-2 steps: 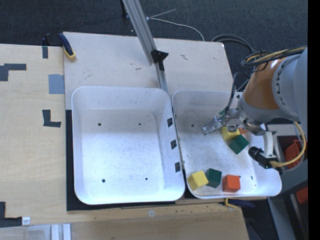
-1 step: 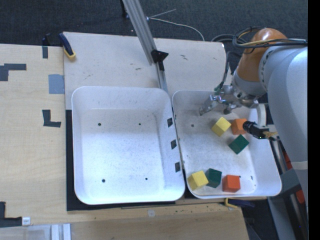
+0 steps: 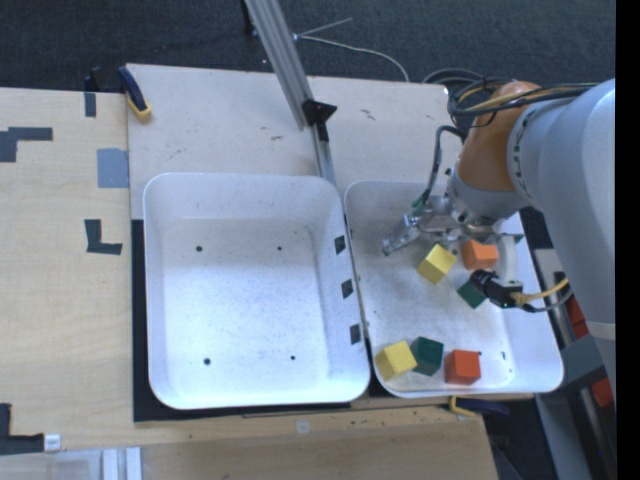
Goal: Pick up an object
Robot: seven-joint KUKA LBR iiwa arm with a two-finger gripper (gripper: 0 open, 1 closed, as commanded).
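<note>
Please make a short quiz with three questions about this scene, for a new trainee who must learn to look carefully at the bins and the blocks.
1. True or false: all the blocks lie in the bin on the view's right side.
2. Multiple choice: which three blocks sit in a row along the near edge of the right bin? A) yellow, dark green, orange. B) blue, red, white. C) three yellow ones.
3. Short answer: which block lies closest below the gripper?

Key
1. True; the left bin shows only its speckled white floor.
2. A: yellow block, dark green block, orange block.
3. The tilted yellow block, with another orange block just to its right.
</note>
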